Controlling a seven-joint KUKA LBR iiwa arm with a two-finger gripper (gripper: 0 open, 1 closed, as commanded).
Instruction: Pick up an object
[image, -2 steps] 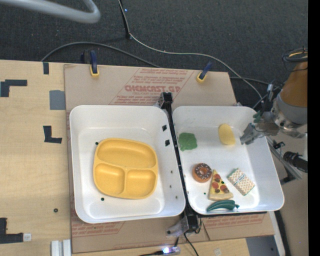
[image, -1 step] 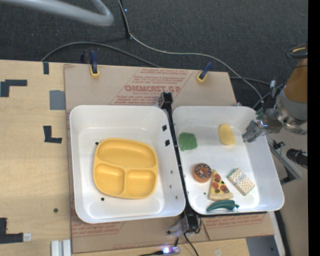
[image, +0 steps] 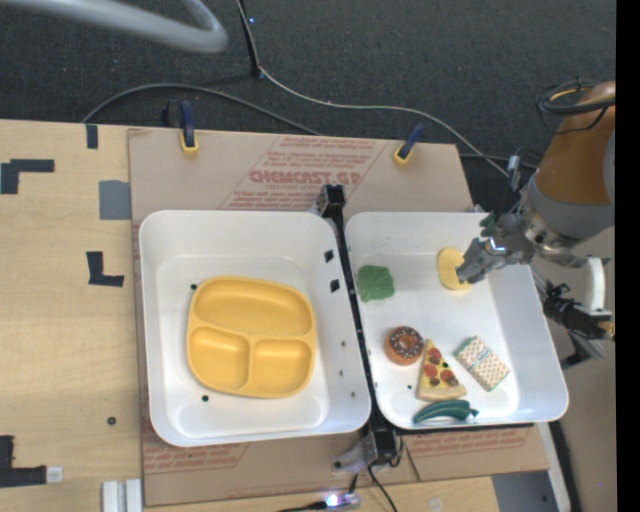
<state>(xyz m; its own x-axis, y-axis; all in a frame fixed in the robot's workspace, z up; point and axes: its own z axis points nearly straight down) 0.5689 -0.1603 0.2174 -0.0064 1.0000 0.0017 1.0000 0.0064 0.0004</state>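
Reaching in from the right, the gripper (image: 470, 266) is low in the right bin (image: 400, 232), right at a small yellow toy (image: 450, 268) near the back of that bin. I cannot tell how the gripper is set, because it is dark and blurry there.

The yellow toy looks round and smooth, so I think it could slip away or roll if it gets squeezed off to one side. It could also get pushed toward the green lump (image: 376, 283) nearby.

The other toys sit well apart at the front: a donut (image: 405, 344), a pizza slice (image: 437, 369), a checked block (image: 483, 363) and a green pepper (image: 444, 411). They should be safe from a bump.

The left bin (image: 160, 250) holds a yellow plate (image: 252, 335) with three parts, far from the arm.
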